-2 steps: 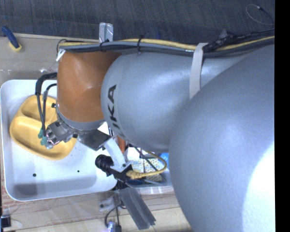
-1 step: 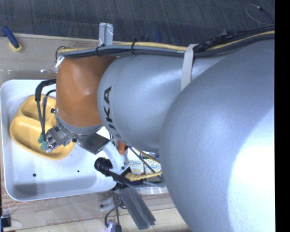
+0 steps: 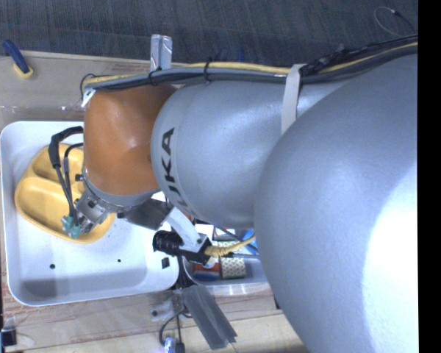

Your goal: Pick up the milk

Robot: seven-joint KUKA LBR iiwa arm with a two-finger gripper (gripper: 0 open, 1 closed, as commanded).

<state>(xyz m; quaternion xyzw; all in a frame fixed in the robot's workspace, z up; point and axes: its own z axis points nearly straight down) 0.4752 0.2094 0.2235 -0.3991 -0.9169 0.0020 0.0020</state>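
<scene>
The grey arm (image 3: 294, 168) fills the right, its pincer (image 3: 75, 226) low over yellow bananas (image 3: 40, 197) in the left bin (image 3: 29, 285); its state cannot be told. The milk cannot be made out.

The arm (image 3: 279, 175) reaches from the frame's right over the left bin (image 3: 73, 271). Bananas (image 3: 40, 197) lie in that bin's upper left, the tool (image 3: 77, 223) over them. The right bin (image 3: 228, 285) sits under the arm.
</scene>
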